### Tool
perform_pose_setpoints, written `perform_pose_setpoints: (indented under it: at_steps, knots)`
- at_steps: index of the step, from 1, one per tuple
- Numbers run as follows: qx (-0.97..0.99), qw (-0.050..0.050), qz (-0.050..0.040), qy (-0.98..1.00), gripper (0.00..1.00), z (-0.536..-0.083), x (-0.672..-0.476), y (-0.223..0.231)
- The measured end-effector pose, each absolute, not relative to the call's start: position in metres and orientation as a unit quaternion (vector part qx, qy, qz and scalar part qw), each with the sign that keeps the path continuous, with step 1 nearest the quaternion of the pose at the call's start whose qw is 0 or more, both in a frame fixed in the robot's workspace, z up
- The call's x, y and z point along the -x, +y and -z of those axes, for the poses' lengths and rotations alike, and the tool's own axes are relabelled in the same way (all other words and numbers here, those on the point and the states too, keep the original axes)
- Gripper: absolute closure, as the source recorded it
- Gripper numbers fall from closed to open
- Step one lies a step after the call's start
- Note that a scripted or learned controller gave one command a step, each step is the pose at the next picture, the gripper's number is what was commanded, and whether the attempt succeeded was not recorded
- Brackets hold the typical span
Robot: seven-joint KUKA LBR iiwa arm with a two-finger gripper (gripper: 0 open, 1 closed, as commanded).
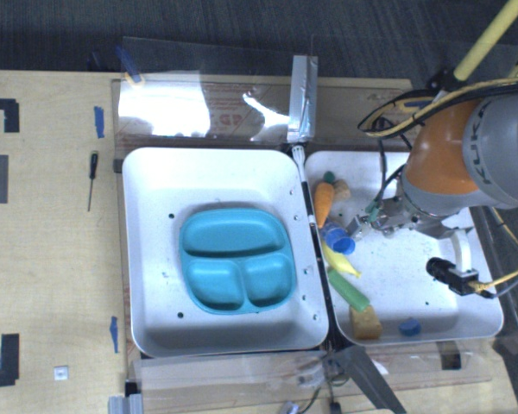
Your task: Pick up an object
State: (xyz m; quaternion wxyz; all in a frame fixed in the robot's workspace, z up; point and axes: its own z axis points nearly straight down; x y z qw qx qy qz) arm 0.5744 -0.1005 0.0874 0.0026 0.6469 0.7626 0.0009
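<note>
Toys — a carrot (324, 202), a blue cap (342, 246), a green stick (347, 291) — crowd the right bin (432, 313) against its wall nearest the blue tray (236, 259), so the gripper (382, 218) beside them should settle squarely over one, though its tip blurs into cables.

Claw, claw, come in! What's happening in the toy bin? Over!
Claw low in right bin, grip unclear. Carrot, blue cap, yellow and green pieces bunched by divider. Blue tray sits in left bin.
</note>
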Motion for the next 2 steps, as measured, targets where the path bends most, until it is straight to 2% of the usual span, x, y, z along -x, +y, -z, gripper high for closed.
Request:
perform_pose_setpoints:
  at_steps: [1, 2]
  knots:
    - [-0.757, 0.002, -0.0029, 0.653, 0.0, -0.088, -0.538, -0.096]
    - [-0.746, 0.001, -0.0009, 0.666, 0.0, -0.186, -0.578, -0.069]
